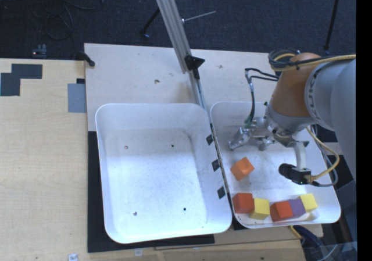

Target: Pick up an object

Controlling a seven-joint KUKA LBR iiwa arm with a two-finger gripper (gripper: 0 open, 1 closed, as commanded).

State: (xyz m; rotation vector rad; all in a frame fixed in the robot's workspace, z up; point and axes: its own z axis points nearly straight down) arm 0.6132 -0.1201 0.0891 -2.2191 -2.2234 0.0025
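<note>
the orange block (242, 168) lies tilted on the floor of the right bin (328, 210), in the centre-right of the frame, just below and slightly right of the metal claw (237, 139); block and claw are near but apart, with nothing between the fingers. whether the claw is released or clenched, i cannot tell, since its tips are small and blurred against the white floor. along the lower edge of the same bin sits a row of blocks: a red block (243, 202), a yellow block (261, 208) touching it, then a second red block (281, 210), a purple block (297, 206) and another yellow block (308, 201), all well below the claw. the grey arm (325, 94) with its orange band (289, 92) fills the right side above the bin, with black cables looping around the wrist. the left bin (110, 138) takes up the middle of the frame. a slanted aluminium rail (174, 27) rises from between the bins toward the top. both bins rest on a pale wooden bench (40, 138), and dark carpet lies across the top of the frame.
</note>
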